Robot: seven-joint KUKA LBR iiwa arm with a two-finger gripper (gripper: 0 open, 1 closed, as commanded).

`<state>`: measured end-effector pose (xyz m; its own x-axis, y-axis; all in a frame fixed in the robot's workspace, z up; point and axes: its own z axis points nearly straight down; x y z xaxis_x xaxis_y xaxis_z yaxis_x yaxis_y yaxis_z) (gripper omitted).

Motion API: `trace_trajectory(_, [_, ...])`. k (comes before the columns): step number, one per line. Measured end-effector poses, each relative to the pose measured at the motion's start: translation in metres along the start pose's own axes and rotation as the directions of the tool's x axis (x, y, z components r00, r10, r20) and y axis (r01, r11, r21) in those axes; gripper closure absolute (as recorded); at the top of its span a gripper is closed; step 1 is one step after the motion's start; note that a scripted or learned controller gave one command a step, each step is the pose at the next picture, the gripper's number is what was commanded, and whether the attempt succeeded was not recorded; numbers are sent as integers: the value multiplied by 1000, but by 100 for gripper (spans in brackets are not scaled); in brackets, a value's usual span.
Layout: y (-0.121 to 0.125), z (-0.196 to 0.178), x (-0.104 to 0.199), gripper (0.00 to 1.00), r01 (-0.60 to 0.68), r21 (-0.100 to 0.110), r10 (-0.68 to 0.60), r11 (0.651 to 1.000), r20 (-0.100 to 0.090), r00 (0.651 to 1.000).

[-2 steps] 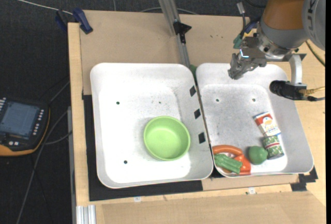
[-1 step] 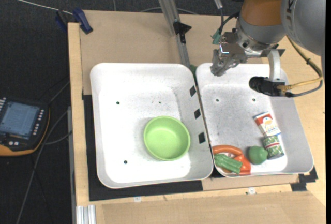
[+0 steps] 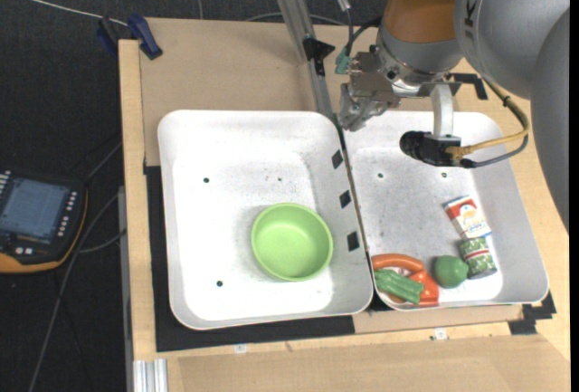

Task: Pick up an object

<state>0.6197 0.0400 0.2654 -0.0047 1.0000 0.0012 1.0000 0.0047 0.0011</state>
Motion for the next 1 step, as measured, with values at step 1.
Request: trace_trajectory(1, [-1, 1, 59, 100, 0, 1, 0, 1000, 0, 1000])
